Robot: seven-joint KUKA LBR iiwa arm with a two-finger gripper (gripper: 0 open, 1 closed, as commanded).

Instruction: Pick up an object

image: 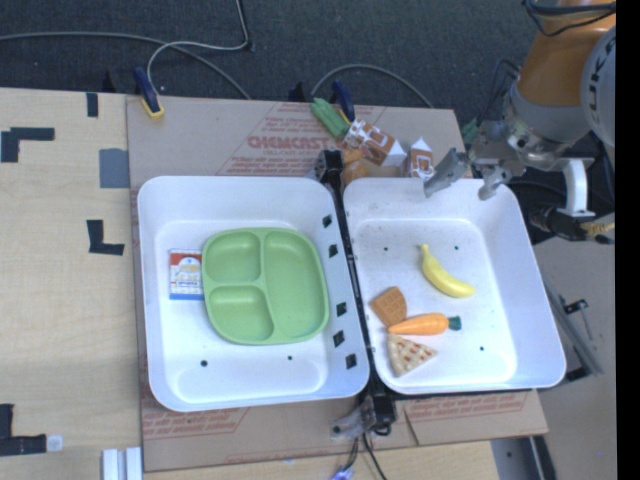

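Lying: small curved yellow plastic banana (pixel 443 273), long axis diagonal, stem toward the gripper (pixel 461 178)
Jaws: spread apart, grasping nothing

Right bin (pixel 520 268) holds four toy foods. Yellow banana (pixel 443 273) lies mid-bin, curved, upper tip toward bin's far wall. Brown toast-like slice (pixel 390 305) lies below and left of banana, close to left wall. Orange carrot (pixel 426 323) with green stem end lies flat, just beside slice, stem pointing right. Tan pizza-like wedge (pixel 409 353) lies just below carrot, near front wall.

Left bin (pixel 160 368) holds green divided plate (pixel 266 285), three compartments, flat at centre. Small white card-like box (pixel 185 274) lies against plate's left edge.
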